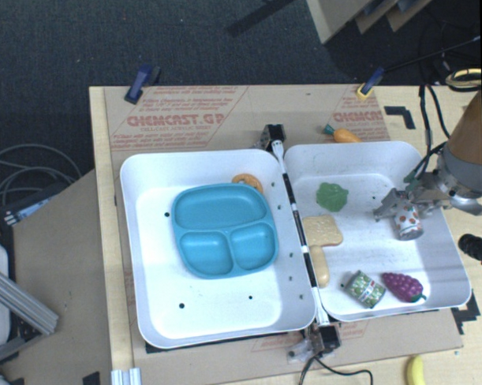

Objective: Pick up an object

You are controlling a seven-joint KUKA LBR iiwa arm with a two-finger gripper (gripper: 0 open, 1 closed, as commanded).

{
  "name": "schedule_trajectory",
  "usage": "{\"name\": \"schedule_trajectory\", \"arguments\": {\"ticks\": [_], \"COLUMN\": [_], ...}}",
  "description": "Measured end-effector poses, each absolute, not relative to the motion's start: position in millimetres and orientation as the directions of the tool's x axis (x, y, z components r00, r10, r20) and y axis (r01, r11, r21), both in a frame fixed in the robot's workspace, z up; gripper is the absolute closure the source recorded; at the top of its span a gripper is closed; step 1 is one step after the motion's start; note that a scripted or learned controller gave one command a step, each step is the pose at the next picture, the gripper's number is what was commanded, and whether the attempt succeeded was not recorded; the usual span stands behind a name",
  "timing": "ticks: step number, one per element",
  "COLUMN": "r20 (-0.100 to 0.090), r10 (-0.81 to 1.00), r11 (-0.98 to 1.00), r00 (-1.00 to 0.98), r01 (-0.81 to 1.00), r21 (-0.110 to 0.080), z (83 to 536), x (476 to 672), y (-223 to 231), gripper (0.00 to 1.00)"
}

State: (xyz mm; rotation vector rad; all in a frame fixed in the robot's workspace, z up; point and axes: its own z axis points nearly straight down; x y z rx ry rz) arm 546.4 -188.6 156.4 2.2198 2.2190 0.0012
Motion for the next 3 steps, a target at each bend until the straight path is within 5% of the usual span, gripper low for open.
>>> {"name": "schedule_trajectory", "arguments": {"ticks": [1, 2, 3], "r20": [0.007, 0.000, 0.000], "r10": [1.000, 1.000, 1.000], "r11": [0.004, 0.003, 0.003], "r00": [-0.004, -0.003, -0.003], "r01": [1.000, 1.000, 1.000], "r21": [-0.002, 0.001, 0.002], "z": [88, 99, 85], "x": [572.5, 572.8, 622.1], "y": [-218, -220, -172], "gripper": [0.00, 1.00, 1.00]}}
